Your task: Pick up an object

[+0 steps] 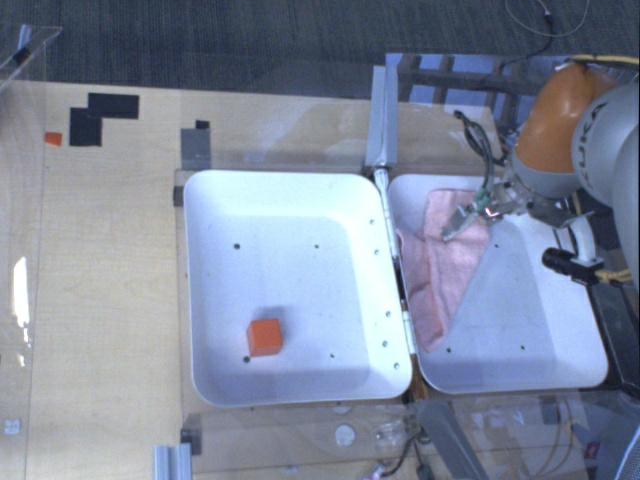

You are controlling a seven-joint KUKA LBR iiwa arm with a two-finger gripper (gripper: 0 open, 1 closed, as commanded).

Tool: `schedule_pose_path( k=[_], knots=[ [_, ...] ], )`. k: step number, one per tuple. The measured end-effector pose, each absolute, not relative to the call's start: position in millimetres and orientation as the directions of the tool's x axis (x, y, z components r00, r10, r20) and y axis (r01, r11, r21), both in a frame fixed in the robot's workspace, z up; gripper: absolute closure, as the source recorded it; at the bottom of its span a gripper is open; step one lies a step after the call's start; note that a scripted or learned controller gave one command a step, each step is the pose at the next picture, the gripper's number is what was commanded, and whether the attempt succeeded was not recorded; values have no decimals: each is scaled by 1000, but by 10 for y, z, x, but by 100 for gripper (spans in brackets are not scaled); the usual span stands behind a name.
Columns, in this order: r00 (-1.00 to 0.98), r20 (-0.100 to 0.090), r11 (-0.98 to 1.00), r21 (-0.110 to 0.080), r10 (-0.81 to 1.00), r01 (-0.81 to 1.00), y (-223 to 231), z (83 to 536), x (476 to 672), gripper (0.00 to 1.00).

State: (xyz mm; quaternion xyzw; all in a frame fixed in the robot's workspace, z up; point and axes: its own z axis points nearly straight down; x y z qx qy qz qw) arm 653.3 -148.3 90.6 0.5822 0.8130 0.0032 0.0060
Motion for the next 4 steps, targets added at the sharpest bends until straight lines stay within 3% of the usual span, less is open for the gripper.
schedule_pose_path(
  k=[1, 2, 3, 4],
  knots=[
    [-236, -5, 236, 12, 972, 972, -1289, 903, 6536, 0],
    [-239, -5, 239, 20, 971, 971, -1270, 1040, 6562, 100],
    [-514, -8, 514, 11, 858, 858, -869, 1820, 6714, 100],
    [-313, -4, 313, 9, 950, 950, -626, 1858, 6706, 100]
  ],
)
